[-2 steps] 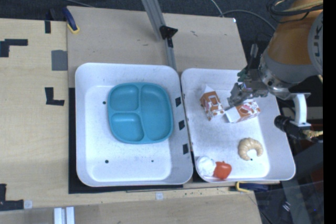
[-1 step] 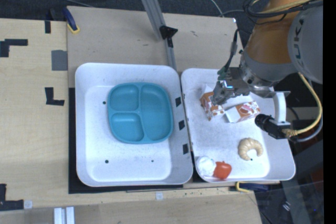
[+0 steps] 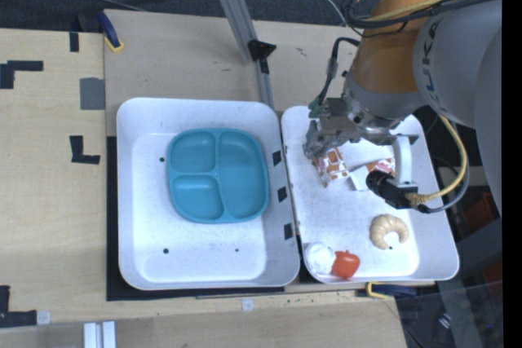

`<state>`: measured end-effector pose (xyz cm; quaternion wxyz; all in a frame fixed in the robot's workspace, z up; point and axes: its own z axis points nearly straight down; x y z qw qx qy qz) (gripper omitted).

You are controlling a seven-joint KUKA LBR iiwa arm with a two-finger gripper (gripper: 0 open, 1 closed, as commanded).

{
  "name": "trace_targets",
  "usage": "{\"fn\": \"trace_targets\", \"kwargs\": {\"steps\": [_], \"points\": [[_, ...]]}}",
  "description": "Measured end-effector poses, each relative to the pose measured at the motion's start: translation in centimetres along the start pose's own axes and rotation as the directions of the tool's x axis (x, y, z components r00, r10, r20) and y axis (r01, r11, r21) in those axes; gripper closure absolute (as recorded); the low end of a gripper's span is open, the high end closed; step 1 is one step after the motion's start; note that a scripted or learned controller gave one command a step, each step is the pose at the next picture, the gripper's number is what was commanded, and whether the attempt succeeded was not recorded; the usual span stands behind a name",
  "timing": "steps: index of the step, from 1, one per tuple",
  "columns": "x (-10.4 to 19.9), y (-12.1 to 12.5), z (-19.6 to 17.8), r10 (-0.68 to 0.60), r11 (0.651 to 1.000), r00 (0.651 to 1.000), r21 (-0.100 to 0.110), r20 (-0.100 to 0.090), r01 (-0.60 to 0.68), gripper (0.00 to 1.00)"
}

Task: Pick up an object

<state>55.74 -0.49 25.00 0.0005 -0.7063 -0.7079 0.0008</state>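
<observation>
Two white bins sat side by side on the bench point(image 3: 49, 200); positions below are given from the right bin point(image 3: 342, 216).

Item 1: left bin point(image 3: 139, 257), touching the right bin along their shared edge. It held a teal tray point(image 3: 218, 175) with three compartments, lying flat near the middle.

Item 2: gripper point(image 3: 320, 144), lowered over the far left part of the right bin, close to its far rim. Whether it was open or closed could not be told. The arm point(image 3: 424, 53), grey with an orange band, came in from the bin's right and covered its far right corner.

Item 3: packet point(image 3: 333, 167), red and white, lying on the right bin's floor directly below the gripper, at its tip. Contact between them could not be judged; nothing was seen gripped.

Item 4: croissant point(image 3: 389, 231), tan and curved, on the floor toward the near right of the right bin, well apart from the gripper.

Item 5: red object point(image 3: 347, 264), small and rounded, at the near rim of the right bin, touching a white lump point(image 3: 320, 257) on its left.

Item 6: metal pole point(image 3: 232, 0), slanting across the bench beyond the right bin's far left corner
</observation>
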Motion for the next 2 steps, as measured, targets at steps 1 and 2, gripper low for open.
{"fn": "trace_targets", "kwargs": {"steps": [1,2], "points": [[4.7,0.2,1.7,-0.003,1.0,1.0,0.002,-0.001,0.003,1.0],[10.4,0.5,1.3,-0.005,1.0,1.0,0.0,-0.002,0.005,1.0]]}}
